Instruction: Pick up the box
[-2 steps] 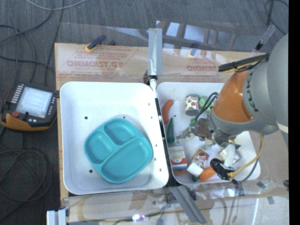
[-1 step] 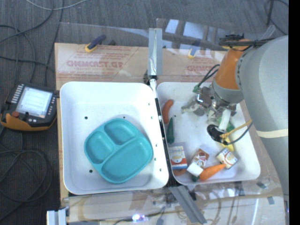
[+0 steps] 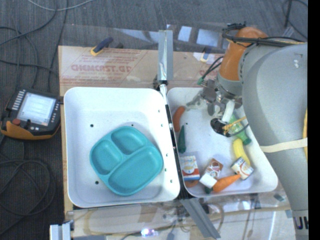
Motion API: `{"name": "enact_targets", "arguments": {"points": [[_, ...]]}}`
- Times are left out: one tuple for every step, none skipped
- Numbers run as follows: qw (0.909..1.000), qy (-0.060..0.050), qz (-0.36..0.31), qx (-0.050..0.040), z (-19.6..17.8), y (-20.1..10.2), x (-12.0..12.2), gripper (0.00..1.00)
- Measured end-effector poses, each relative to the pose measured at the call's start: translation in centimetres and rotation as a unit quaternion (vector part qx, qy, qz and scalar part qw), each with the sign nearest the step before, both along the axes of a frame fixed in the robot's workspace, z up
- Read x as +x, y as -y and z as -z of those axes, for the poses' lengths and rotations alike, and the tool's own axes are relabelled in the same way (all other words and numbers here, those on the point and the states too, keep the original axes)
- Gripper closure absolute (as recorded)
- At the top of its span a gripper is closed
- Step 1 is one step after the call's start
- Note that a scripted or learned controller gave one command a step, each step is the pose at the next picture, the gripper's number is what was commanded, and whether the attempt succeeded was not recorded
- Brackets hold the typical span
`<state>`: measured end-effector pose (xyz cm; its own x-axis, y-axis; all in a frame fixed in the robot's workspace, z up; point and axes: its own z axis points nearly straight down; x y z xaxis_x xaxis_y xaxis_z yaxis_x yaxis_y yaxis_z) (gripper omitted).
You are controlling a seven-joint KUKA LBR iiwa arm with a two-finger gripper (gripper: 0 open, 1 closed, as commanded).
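Though hanging low over the far end of a white bin (image 3: 200, 126), grips nothing that shows at the gripper (image 3: 220, 106); cannot tell whether released or clenched. Just nearer the camera than the gripper: a yellow banana (image 3: 239, 148). Off toward the divider from it: an orange sausage (image 3: 178, 116). Well apart from the gripper, at the bin's near end: a white-and-red box (image 3: 189, 167), a brown box (image 3: 214, 168) near it, an orange carrot (image 3: 226, 182) close by. Seemingly nothing lifted so far. Left to do: choosing a box, crossing to it, descending, grasping, raising.
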<state>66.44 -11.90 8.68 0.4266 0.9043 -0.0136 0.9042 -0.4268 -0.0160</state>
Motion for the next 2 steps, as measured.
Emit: {"name": "enact_targets", "arguments": {"points": [[1.0, -0.007, 0.004, -0.0023, -1.0, 0.4, -0.3, 1.0], [0.9984, 0.009, 0.056, 0.0001, -14.7, -8.3, 0.4, 1.0]]}}
